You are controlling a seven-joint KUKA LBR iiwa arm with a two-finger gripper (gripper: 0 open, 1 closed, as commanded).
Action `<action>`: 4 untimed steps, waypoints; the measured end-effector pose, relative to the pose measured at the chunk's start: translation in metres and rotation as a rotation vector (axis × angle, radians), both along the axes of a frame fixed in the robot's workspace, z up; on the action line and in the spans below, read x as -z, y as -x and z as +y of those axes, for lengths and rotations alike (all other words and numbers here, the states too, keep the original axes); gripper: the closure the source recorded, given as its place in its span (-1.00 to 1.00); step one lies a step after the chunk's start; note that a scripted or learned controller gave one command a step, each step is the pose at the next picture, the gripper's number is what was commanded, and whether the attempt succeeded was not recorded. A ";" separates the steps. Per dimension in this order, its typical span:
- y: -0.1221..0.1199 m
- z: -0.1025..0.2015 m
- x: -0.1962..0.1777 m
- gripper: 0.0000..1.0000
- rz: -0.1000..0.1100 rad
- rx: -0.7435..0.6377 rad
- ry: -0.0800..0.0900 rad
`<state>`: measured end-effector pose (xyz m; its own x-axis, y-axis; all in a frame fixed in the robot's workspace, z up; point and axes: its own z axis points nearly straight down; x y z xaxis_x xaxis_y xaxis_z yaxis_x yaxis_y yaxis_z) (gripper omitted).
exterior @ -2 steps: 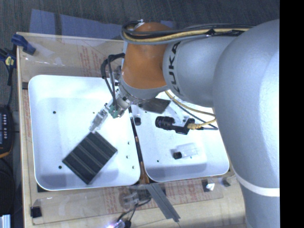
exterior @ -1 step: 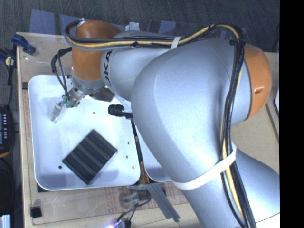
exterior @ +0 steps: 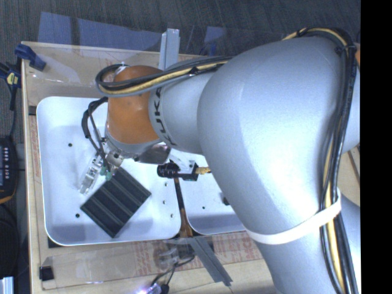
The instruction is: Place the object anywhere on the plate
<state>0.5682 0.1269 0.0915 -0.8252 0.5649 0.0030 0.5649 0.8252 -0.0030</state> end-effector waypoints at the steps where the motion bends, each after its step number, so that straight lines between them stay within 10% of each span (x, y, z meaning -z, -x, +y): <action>1: 0.084 0.008 -0.168 1.00 -0.004 0.323 0.000; 2: 0.009 0.049 -0.028 1.00 0.001 0.683 0.004; 3: 0.024 0.051 -0.173 1.00 -0.002 0.451 0.001; 4: 0.092 0.083 -0.180 1.00 0.000 0.173 0.001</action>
